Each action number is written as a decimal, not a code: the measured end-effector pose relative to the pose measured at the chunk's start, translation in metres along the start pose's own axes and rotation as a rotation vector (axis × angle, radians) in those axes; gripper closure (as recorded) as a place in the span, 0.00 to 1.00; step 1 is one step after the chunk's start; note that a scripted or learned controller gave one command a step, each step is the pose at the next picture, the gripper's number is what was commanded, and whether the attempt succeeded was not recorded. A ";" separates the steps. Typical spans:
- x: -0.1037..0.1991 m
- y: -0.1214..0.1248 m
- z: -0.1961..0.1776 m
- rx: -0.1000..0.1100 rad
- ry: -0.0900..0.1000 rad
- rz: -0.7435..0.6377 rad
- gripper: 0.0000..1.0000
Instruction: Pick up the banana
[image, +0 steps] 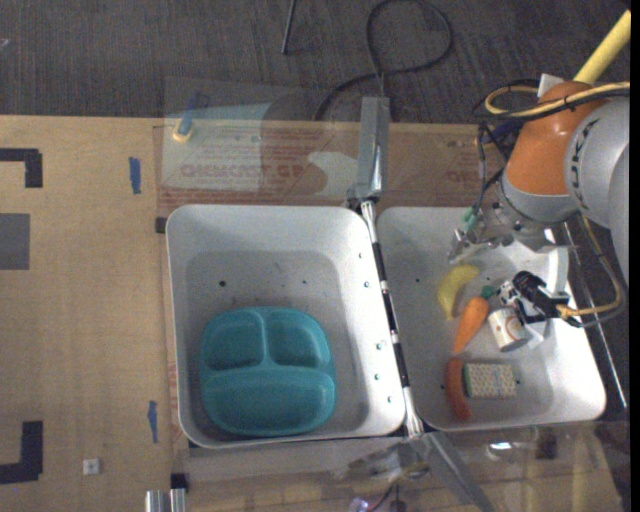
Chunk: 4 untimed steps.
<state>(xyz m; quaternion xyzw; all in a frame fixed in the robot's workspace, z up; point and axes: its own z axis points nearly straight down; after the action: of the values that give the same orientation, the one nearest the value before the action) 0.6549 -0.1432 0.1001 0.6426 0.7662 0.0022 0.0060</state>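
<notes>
Claw over the right bin, banana not yet lifted.

The claw (478, 238) hung at the far end of the right bin (580, 390), under the grey arm's orange band (545, 150); whether it was open or closed could not be told from this slant. Just below it, toward the near side, the banana (455, 288) lay on the bin floor, close to the claw yet with nothing visibly gripping it. Next beyond the banana lay a carrot (470, 323), then a small white cup (507, 329) to the carrot's right, and nearest the front rim a sponge (490, 379) beside a red sausage-like piece (456, 388). Well off to the claw's left, the other bin (190, 250) on the table (80, 300) held a teal divided plate (265, 370). By my reading the approach was done; the grasp and the lift were left.
</notes>
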 end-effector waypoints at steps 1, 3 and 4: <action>0.000 0.000 0.000 0.000 0.000 0.000 0.00; -0.013 -0.006 0.000 0.000 0.000 -0.009 1.00; -0.013 -0.006 0.000 0.000 0.000 -0.008 0.00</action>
<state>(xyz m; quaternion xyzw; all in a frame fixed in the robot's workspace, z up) 0.6513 -0.1570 0.1000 0.6393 0.7689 0.0020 0.0059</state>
